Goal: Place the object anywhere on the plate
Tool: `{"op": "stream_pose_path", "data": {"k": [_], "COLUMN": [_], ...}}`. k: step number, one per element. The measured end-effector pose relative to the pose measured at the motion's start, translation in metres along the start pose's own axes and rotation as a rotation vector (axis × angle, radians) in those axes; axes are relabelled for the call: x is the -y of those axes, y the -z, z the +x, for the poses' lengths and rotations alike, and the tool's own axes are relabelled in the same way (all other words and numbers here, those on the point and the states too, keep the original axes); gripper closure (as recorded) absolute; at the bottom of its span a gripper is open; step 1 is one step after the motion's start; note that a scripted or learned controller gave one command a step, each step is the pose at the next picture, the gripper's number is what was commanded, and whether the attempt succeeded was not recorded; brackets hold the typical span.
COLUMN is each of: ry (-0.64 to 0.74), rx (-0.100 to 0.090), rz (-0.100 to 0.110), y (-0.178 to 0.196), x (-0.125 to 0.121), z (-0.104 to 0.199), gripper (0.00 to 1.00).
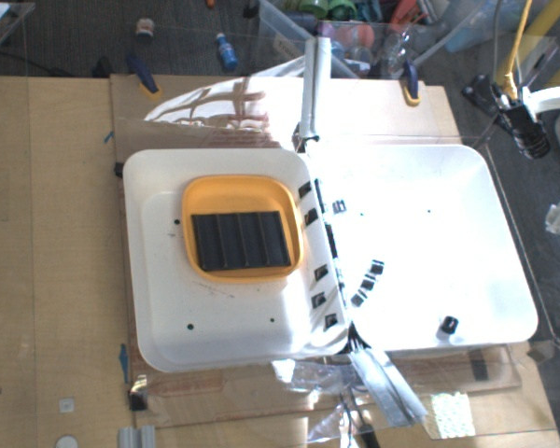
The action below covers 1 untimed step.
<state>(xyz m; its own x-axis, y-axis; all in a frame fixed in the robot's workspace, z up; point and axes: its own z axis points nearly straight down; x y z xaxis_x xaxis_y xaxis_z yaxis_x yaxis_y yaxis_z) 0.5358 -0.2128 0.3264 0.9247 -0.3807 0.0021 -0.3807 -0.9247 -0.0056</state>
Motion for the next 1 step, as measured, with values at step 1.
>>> {"op": "stream_pose_path", "data": {"k": [1], "ry": [0.047], "rx": [0.004], "rz": [-0.001], "y": [-0.0507], "x": [0.0007], "z": [0.0238], "gripper": [1.00]}}
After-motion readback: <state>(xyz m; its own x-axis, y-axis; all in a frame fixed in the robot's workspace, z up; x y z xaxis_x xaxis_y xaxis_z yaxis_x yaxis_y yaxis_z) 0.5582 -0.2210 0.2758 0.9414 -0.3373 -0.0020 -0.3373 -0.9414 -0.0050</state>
